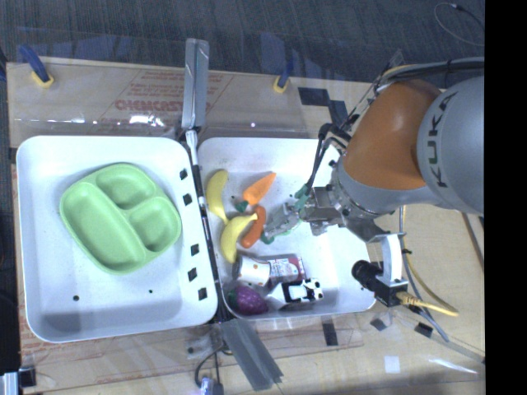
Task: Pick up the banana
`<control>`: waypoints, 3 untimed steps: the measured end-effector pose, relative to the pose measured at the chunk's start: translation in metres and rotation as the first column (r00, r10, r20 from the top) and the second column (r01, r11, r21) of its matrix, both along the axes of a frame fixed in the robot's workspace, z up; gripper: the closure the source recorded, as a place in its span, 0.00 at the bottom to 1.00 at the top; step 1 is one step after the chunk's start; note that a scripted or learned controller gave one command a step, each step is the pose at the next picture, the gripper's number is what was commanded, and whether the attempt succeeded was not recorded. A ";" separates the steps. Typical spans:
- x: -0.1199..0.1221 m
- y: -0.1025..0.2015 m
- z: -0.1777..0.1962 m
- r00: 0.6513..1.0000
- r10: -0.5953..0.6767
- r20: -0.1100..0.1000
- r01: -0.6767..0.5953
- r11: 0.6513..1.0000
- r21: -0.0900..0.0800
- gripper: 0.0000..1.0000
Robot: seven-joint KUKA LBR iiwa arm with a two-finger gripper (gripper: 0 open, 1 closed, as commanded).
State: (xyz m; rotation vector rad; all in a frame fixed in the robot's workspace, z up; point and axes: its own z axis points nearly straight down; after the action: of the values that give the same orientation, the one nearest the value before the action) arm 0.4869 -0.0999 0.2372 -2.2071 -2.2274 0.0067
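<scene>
Two bananas lie at the left side of the right bin [346, 299]. A pale yellow banana [216, 192] lies along the left wall, and a deeper yellow banana [234, 234] curves just below it. My gripper [282, 217] hangs low over the middle of that bin, to the right of both bananas and apart from them. It is open, with nothing between its fingers. Its tips are close to an orange carrot piece [254, 225] that rests against the deeper yellow banana.
A second carrot [260, 187] lies above the gripper. At the bin's front are a white cup [255, 271], a purple object [251, 300], a small packet [287, 265] and a black-and-white toy [303, 291]. The left bin [49, 303] holds a green divided plate [122, 215].
</scene>
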 end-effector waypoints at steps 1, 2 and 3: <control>0.058 0.056 -0.048 0.993 0.115 0.001 -0.115 0.993 -0.001 0.00; 0.029 0.116 -0.048 0.936 0.353 0.000 -0.353 0.936 0.002 0.00; 0.102 0.062 -0.048 0.974 0.225 0.002 -0.225 0.974 -0.001 0.00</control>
State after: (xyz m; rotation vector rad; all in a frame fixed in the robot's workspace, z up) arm 0.5887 -0.0375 0.1893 -1.9425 -2.4649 0.0065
